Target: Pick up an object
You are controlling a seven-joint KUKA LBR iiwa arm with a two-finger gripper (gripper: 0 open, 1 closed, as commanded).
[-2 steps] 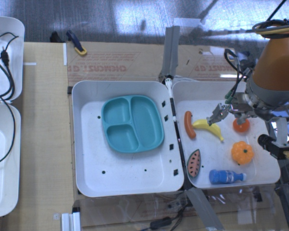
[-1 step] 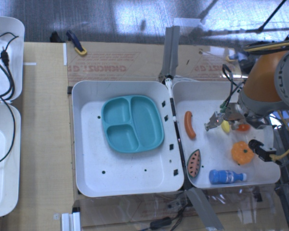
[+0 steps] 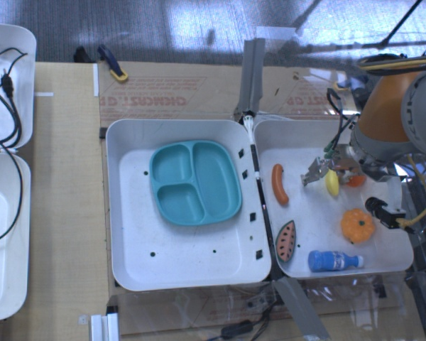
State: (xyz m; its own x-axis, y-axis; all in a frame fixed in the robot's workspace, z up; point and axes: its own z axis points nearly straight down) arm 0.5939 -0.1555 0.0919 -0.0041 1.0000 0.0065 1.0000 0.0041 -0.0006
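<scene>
Gripper point(image 3: 319, 172) by half-hidden lemon point(image 3: 331, 183), fingers indistinct

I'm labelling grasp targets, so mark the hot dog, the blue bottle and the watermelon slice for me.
hot dog point(image 3: 280, 184), camera view, middle of its length.
blue bottle point(image 3: 329, 261), camera view, on its body.
watermelon slice point(image 3: 286, 241), camera view, centre of its red flesh.

The table point(image 3: 64, 190) is light wood. Two white bins rest on it side by side, the left bin point(image 3: 128, 261) touching the right bin point(image 3: 390, 261). Brown cardboard point(image 3: 177, 94) lies behind them.
</scene>
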